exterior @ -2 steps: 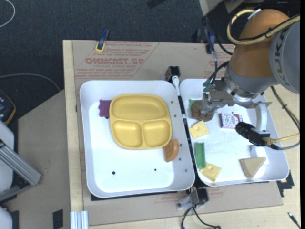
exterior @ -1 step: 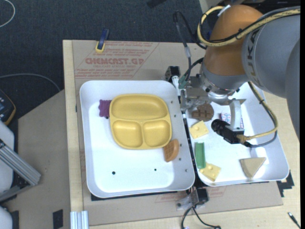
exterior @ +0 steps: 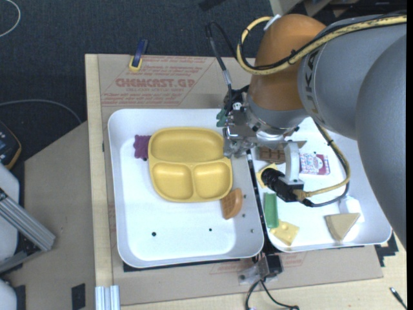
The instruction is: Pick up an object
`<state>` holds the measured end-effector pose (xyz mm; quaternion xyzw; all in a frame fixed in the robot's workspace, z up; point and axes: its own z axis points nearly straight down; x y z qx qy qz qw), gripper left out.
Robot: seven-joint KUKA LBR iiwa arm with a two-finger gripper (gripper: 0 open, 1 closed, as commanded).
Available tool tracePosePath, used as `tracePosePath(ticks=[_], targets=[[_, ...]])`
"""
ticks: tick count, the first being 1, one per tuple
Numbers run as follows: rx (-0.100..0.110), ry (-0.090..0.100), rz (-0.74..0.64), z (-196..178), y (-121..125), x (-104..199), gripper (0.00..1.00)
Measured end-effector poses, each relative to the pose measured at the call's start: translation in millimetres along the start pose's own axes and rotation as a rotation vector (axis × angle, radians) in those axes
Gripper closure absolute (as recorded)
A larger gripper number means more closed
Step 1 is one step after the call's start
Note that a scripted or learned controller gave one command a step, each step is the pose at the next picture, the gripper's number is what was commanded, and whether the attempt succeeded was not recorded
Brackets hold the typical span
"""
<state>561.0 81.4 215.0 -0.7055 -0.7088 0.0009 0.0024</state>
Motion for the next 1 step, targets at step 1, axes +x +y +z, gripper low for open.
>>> tracePosePath(ticks=[1], targets=[[-0.009,-0.001,0.003,-20.9,0.5,1.4,1.0]])
